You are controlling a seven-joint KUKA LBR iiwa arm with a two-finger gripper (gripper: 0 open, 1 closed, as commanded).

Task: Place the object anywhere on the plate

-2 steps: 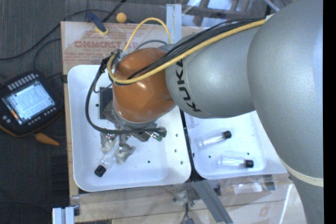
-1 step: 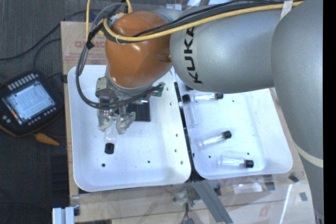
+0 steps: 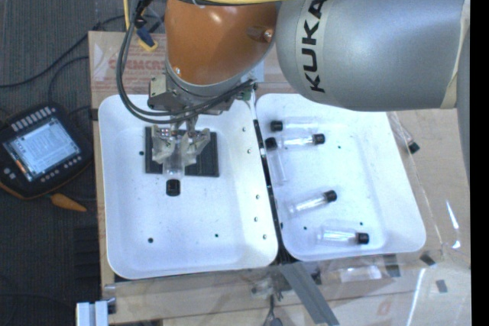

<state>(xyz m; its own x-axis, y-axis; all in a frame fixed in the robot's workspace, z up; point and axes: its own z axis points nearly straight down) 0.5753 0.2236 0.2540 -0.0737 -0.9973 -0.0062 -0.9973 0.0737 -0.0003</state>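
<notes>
Right bin [image 3: 405,229]: clear vials with black caps lie scattered, one near its front edge [image 3: 344,237], another mid-bin [image 3: 313,201], more toward its back edge [image 3: 299,140]. Left bin [image 3: 122,240]: a black plate [image 3: 208,158] sits toward the back. The object [image 3: 173,181], a clear vial with a black cap, hangs at the plate's front edge, its upper end between the fingers of the gripper [image 3: 179,153], which are closed on it.

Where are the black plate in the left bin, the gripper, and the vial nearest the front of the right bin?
black plate [image 3: 208,156]: camera view, its bare right part.
gripper [image 3: 179,158]: camera view, midway between its fingertips.
front vial [image 3: 345,236]: camera view, its clear body.
</notes>
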